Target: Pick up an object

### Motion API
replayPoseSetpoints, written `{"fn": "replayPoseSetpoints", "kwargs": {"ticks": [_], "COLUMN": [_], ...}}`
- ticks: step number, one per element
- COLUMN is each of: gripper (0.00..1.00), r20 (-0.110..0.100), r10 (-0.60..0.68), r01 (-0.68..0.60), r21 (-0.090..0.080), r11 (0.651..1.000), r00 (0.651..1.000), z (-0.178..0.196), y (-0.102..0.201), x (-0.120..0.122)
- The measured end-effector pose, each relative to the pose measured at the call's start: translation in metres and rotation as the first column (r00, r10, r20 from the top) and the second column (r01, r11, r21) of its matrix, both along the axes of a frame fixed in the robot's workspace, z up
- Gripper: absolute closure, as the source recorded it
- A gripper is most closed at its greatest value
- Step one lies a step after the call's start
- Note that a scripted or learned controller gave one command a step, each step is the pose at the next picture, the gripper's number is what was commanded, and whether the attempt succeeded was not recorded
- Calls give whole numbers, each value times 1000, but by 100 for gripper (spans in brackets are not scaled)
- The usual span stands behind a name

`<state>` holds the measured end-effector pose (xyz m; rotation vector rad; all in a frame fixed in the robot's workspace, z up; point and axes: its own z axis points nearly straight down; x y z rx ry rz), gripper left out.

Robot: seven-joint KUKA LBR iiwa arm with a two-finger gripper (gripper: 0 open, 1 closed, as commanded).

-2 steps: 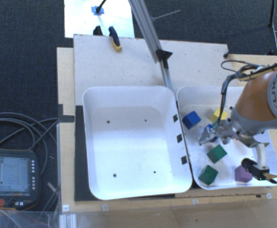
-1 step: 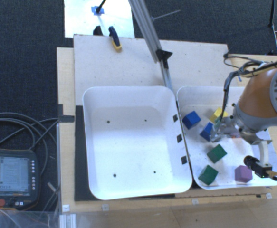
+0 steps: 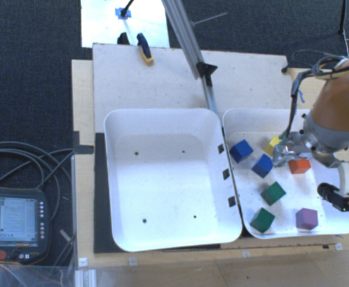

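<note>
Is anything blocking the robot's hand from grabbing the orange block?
Nothing visible does. The gripper sits right beside the orange block in the right bin, with the yellow block close on its other side. The blue, green and purple blocks lie farther off.

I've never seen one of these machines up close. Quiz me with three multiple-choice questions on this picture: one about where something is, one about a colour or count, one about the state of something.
1. Which bin holds the blocks?
A. the left bin
B. the right bin
C. both bins

2. How many green blocks are there?
A. none
B. one
C. two

3. How does the purple block lie?
A. alone on the bin floor
B. stacked on a green block
C. outside the bins on the bench

Answers:
1. B: every block lies in the right bin, none in the left bin.
2. C: one green block sits mid-bin, another green block near the front rim.
3. A: the purple block rests on the floor, apart from the others and from the gripper.
</note>
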<state>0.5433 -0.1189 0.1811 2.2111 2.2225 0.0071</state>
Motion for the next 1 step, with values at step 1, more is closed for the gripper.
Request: {"fn": "replayPoseSetpoints", "kwargs": {"ticks": [1], "gripper": [100], "r20": [0], "r10": [1], "r01": [-1], "r21": [0], "r11": [1000], "r00": [1000], "z": [54], "y": [10], "x": [3]}}
